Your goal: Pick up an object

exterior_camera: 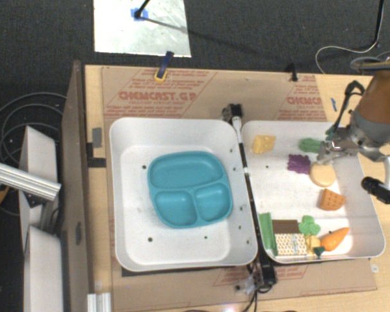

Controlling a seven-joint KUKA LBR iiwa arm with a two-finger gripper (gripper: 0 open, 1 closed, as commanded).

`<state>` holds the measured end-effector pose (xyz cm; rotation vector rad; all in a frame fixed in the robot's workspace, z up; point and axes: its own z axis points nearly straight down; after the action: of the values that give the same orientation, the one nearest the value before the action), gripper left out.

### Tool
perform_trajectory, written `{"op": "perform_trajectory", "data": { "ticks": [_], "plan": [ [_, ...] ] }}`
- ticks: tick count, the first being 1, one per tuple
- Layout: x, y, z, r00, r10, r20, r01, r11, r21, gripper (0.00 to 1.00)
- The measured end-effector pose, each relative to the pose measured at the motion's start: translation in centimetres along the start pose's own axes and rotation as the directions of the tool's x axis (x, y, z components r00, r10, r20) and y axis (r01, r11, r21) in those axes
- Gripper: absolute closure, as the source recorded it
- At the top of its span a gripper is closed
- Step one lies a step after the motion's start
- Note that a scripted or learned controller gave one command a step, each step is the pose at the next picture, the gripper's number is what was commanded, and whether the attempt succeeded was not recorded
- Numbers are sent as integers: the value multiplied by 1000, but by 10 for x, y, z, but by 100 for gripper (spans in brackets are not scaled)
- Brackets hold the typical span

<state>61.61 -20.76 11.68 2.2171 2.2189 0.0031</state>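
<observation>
My gripper (327,152) hangs over the far right part of the right bin (370,194). A pale round toy (323,176) lies just below it, and a green toy (309,145) sits right beside it on the left. Purple grapes (299,164) lie a little further left, and a yellow cheese wedge (263,143) is near the bin's far left corner. An orange waffle-like piece (331,200) rests in the middle right. I see nothing held by the gripper.
Along the right bin's near edge lie a carrot (335,238), a green broccoli piece (309,226), a brown bar (285,226), a patterned box (290,244) and a green strip (266,233). The left bin (127,174) holds a teal divided plate (190,188).
</observation>
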Motion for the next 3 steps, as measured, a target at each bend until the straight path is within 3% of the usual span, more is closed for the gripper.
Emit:
{"op": "perform_trajectory", "data": {
  "ticks": [1, 2, 3],
  "plan": [
    [18, -1, 28, 1000, -4, 0, 4, 1000, -7, 100],
    [0, 0, -22, 1000, -1, 0, 1, 1000, -1, 100],
    [4, -23, 21, 1000, 0, 0, 0, 1000, -5, 100]
  ]
}}
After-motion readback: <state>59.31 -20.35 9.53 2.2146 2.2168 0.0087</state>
